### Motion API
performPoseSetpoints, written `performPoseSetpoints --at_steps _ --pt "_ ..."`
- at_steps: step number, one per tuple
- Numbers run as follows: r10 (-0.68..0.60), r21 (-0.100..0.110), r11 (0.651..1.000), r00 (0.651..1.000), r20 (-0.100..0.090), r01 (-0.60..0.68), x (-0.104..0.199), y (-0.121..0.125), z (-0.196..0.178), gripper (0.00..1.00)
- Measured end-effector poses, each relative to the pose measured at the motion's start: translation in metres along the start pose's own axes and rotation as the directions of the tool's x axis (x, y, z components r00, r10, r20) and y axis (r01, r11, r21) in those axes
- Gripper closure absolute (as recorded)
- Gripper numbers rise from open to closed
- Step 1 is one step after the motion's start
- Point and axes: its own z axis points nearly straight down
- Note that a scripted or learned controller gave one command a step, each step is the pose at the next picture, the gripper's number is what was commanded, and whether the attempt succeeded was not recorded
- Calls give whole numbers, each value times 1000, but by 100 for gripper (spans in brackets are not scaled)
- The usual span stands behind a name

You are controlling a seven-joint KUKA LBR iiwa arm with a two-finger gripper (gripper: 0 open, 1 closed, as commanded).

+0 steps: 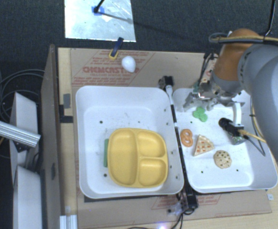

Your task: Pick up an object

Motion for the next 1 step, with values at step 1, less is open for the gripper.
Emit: performPoseSetpoints --at_steps 1 --pt "2 -1 1000 1000 0 -2 -3 0 -11 100"
